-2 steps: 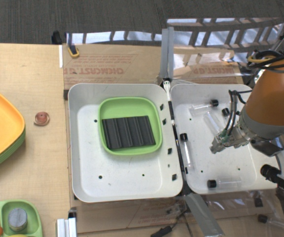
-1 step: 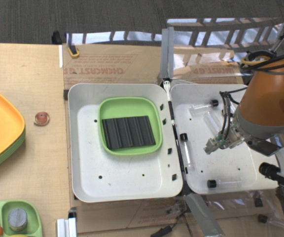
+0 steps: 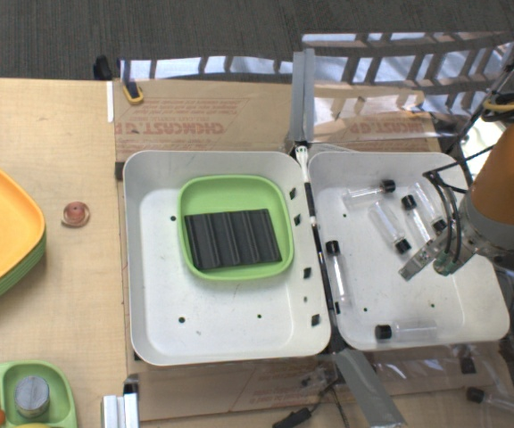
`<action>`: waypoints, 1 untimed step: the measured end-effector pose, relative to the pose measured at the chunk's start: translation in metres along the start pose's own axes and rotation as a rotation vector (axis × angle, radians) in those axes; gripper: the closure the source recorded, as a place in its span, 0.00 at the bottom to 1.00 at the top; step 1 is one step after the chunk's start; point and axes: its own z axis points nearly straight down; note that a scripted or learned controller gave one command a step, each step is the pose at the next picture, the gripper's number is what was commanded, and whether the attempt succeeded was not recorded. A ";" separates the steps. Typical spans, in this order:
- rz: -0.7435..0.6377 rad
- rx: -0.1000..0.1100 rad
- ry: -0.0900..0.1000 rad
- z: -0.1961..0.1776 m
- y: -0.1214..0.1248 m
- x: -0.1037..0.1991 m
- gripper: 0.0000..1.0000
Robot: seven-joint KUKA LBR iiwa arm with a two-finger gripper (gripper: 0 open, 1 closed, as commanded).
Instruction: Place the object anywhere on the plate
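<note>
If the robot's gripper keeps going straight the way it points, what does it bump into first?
The gripper points left and down in the right bin. It would probably meet a clear tube with a black cap first, or bare floor; depth is unclear.

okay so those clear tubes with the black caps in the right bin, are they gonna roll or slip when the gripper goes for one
Likely both. The tubes look round, smooth and clear like hard plastic, so one may roll across the bin's flat floor if nudged and could slip from the gripper. They look thin and probably light, so a push should move them easily.
</note>
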 end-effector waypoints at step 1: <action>-0.159 -0.001 -0.002 0.001 -0.018 -0.026 1.00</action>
